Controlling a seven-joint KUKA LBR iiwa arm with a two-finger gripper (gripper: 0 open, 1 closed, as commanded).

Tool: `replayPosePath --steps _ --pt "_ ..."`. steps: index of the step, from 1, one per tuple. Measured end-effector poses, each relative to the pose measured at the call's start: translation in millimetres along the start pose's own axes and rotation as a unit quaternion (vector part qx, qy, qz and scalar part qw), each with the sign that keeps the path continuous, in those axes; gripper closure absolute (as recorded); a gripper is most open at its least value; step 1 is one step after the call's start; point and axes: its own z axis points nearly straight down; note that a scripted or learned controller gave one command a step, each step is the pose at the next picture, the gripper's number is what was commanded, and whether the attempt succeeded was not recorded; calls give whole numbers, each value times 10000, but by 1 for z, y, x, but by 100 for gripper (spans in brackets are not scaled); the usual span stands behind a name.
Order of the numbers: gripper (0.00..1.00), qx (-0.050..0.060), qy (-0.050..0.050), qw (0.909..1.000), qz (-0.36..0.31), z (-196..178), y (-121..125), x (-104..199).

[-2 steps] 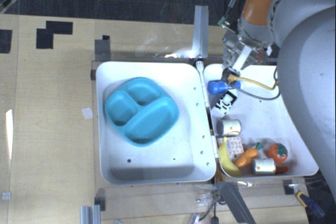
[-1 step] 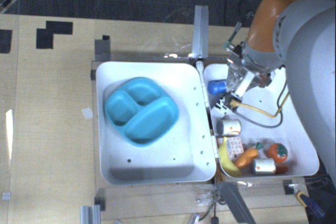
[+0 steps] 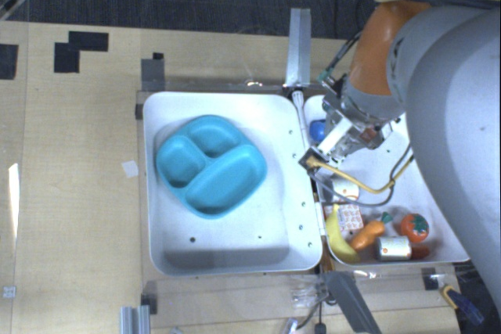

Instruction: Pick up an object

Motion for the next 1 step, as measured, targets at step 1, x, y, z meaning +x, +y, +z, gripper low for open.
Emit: replayPosePath --steps 1 --pt "100 -19 11 9983 -581 -78 -3 22"
